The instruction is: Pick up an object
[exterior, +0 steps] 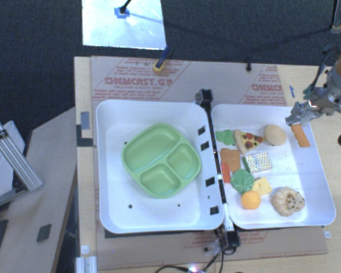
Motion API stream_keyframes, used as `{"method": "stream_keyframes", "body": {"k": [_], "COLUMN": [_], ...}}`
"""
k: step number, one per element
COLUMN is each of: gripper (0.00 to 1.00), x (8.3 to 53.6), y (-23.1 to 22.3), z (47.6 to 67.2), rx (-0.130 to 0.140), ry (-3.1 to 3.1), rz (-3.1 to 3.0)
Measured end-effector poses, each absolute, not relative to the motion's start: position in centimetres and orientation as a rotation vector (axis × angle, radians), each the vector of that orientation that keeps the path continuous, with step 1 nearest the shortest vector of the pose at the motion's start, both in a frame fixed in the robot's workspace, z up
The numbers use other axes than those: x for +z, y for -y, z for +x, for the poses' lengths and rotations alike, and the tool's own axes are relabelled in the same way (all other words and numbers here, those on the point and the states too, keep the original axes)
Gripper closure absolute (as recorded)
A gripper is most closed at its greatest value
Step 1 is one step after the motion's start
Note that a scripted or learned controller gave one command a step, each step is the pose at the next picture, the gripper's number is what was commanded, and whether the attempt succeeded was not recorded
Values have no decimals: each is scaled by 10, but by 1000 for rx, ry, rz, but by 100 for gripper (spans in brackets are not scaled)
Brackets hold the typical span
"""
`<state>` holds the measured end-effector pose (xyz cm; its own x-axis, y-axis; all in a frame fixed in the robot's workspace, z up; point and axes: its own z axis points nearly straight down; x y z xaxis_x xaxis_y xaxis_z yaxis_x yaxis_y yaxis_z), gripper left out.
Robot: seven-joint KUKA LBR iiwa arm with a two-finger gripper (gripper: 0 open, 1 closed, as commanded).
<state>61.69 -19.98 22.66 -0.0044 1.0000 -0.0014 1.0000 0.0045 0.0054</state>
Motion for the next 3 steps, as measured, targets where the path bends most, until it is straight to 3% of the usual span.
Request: {"method": "stream_keyframes", "body": {"k": [3], "gripper": [100], "x": [218], "y": [21], "z": [636], "rx": [5], "ry": [-2233], "rz": [2210]}}
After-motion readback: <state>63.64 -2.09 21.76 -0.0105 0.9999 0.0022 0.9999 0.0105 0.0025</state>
